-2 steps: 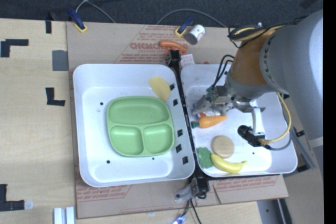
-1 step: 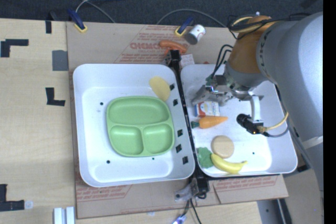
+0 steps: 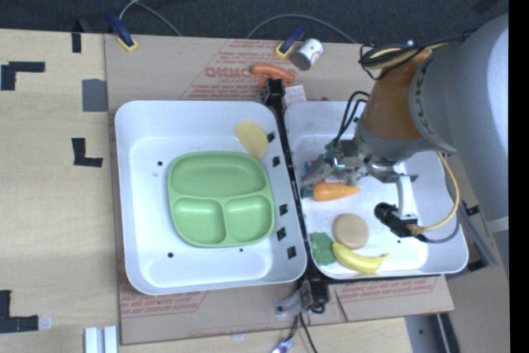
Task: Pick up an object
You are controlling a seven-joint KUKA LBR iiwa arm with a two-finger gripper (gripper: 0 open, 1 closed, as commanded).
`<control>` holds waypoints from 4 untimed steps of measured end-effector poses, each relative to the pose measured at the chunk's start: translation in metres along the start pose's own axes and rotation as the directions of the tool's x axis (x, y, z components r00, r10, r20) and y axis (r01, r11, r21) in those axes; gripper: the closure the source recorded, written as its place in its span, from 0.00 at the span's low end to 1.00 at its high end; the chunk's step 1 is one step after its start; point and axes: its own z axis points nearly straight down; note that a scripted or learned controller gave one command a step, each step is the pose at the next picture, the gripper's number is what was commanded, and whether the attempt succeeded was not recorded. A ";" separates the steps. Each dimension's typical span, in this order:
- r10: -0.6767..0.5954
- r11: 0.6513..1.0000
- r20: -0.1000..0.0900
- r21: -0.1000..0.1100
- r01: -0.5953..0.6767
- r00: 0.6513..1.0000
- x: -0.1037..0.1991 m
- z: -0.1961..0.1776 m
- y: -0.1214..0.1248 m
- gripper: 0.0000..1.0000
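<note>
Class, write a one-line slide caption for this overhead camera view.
Gripper lowered over carrot in right bin; green plate in left bin.

Green tray [image 3: 221, 198], orange carrot [image 3: 335, 193], yel. banana [image 3: 359, 259]

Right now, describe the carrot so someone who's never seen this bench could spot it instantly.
Take the right-hand white bin, the one the grey arm reaches into. The carrot lies on its floor near the divider between the bins, just below the tool. It is the only orange, tapered piece there; the round tan piece and the yellow banana sit nearer the bin's front edge.
</note>
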 end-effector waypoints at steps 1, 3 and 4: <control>-0.001 1.000 0.000 -0.001 0.001 1.000 -0.005 0.000 0.042 0.00; -0.003 1.000 -0.002 0.001 0.003 1.000 0.065 -0.099 0.071 0.00; -0.001 1.000 0.000 0.005 0.001 1.000 0.056 -0.098 0.031 0.00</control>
